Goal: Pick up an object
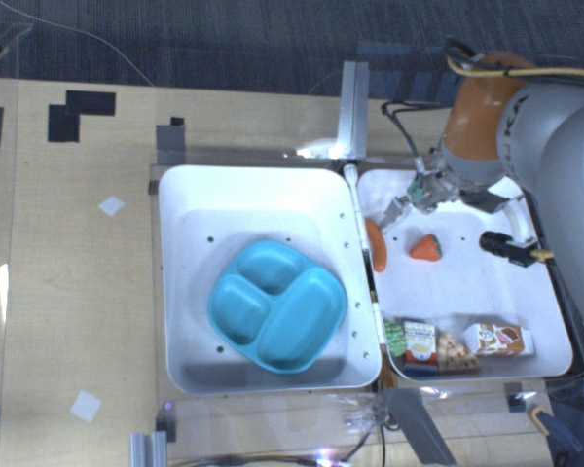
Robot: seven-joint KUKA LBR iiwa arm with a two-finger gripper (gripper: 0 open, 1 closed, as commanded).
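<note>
Snack packs point(455, 343) crowd right bin's point(550, 305) near wall.

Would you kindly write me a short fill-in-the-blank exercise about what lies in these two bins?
1. The blue divided plate lies in the ____ bin.
2. The strawberry lies in the ____ bin.
3. The claw hangs over the ____ bin.
4. The food packets lie along that bin's ____ edge.

Missing words: left; right; right; near

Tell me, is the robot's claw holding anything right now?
Nothing I can see. The gripper hangs over the right bin, with the strawberry and carrot lying loose below it.
</note>
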